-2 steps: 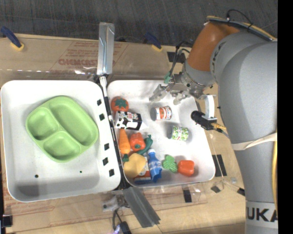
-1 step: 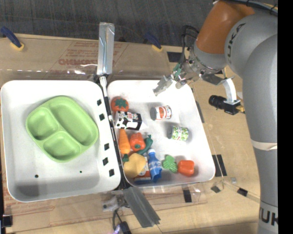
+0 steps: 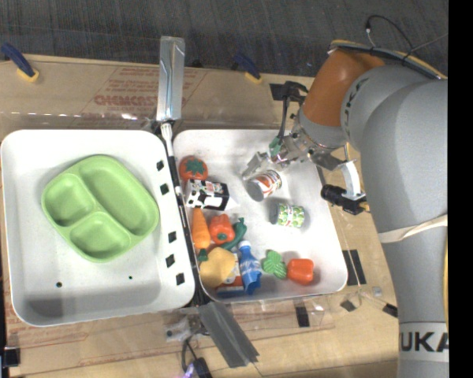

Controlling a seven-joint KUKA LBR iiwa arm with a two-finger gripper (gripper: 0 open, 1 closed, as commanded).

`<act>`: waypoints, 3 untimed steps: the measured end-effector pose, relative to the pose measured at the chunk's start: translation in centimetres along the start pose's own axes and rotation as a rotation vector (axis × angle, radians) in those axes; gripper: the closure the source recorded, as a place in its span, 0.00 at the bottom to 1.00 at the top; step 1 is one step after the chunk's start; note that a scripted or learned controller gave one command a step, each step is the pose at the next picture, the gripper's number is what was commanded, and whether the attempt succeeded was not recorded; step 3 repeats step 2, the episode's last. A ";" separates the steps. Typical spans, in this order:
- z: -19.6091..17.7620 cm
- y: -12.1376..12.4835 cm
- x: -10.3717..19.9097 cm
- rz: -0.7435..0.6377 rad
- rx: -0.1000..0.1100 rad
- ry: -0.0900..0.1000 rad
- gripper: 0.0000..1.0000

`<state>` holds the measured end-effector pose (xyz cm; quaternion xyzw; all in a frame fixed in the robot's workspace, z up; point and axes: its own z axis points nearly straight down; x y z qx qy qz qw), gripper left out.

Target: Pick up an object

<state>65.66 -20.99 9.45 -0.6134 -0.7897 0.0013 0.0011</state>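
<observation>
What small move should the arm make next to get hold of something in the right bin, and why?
Probably a short drop onto the red-and-white can. The gripper sits just above and beside it in the right bin, and nothing shows between its fingers. The can lies apart from the crowded toys along the divider, so it looks like the easiest target; the green can is farther off.
</observation>
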 end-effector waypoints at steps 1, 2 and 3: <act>-1.2 0.2 0.1 -0.005 -0.002 -0.001 1.00; -1.2 0.1 0.1 -0.005 -0.001 -0.001 0.00; -1.2 0.1 0.1 -0.005 -0.001 -0.001 0.00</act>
